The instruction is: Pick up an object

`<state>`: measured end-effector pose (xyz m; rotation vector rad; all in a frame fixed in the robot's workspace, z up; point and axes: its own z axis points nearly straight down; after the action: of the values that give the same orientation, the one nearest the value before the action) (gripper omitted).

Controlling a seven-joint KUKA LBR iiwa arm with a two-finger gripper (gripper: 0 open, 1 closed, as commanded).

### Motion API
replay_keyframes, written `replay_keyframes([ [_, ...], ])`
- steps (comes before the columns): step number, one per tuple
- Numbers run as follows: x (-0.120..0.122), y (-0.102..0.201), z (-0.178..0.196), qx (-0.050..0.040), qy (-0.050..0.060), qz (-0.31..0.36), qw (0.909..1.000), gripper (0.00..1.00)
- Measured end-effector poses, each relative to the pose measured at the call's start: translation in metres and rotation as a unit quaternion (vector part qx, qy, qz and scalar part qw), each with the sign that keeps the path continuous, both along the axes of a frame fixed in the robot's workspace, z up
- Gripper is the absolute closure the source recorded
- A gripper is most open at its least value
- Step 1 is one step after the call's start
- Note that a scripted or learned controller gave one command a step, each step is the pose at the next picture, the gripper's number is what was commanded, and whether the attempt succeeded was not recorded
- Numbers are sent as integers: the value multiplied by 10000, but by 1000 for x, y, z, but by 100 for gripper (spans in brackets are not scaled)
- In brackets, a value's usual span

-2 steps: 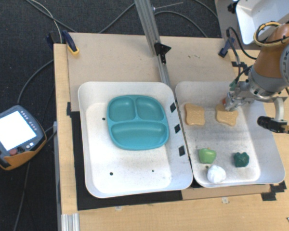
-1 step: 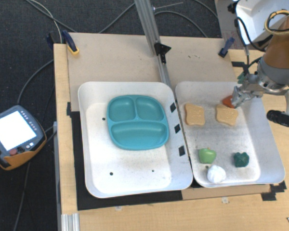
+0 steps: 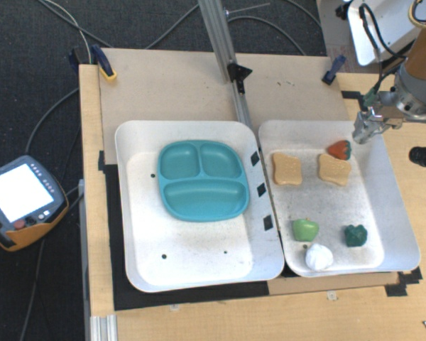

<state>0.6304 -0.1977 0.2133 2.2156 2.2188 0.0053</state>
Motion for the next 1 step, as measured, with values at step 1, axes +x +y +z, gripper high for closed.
replay_keyframes([
  [1,-2,60,-1,21,38,22,10000,100],
])
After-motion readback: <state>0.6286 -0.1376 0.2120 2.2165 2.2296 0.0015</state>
